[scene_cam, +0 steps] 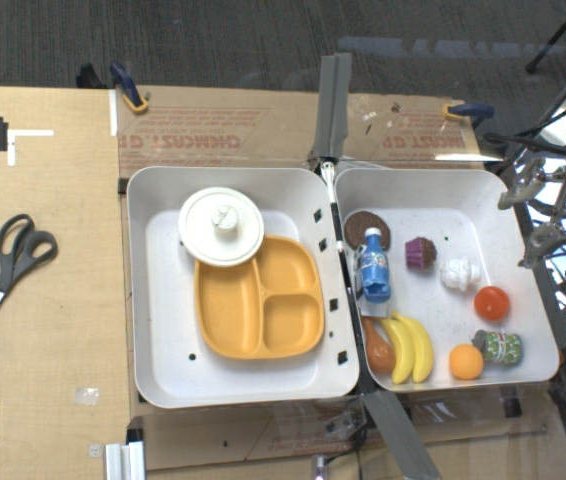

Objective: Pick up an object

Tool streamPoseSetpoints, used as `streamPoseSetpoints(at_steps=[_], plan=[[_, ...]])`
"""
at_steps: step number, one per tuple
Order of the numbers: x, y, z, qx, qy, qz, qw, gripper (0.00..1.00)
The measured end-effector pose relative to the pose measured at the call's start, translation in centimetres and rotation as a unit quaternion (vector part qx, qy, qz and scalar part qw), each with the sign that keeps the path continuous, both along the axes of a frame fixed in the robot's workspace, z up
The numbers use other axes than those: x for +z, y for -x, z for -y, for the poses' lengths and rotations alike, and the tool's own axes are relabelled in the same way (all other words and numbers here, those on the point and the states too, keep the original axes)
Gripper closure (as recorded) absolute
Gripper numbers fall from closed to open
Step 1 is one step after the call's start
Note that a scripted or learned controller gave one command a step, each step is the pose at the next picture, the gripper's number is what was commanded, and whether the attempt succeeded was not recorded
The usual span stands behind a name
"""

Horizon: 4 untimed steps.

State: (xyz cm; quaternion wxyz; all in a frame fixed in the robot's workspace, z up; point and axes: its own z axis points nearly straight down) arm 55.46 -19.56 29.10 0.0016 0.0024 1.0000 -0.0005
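Bench: wooden top (43, 358) with cardboard (223, 133) under two white bins; one pair of scissors (8, 263) lies well left of them.
Left bin (148, 298): one yellow divided tray (261, 308), one round white lid (222, 226) overlapping the tray's upper left corner; bare floor runs along the left wall and lower edge.
Right bin (483, 193): one blue bottle (373, 266), one brown disc (366, 228), one purple piece (420, 253), one white lump (460, 273), one tomato (492, 303), one orange (466, 362), one green can (501, 347), one banana bunch (411, 346), one carrot-like piece (376, 346).
Open room: upper right of the right bin is bare.
Gripper: cannot tell its state.
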Motion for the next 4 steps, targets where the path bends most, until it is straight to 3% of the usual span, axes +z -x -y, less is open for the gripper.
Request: streamPoseSetpoints(at_steps=[1,2,3,4], plan=[[-14.2,-5.6,-1.8,-0.179,-0.0004,0.0,0.9838,0.0],[-19.7,-6.6,-7.0,-0.233,-0.0006,0.0,0.9726,0.0],[-15.9,-8.4,0.3,-0.254,-0.0004,0.003,0.9672,0.0],[-19.9,0.7,0.6,-0.351,-0.0009,-0.001,0.9362,0.0]])
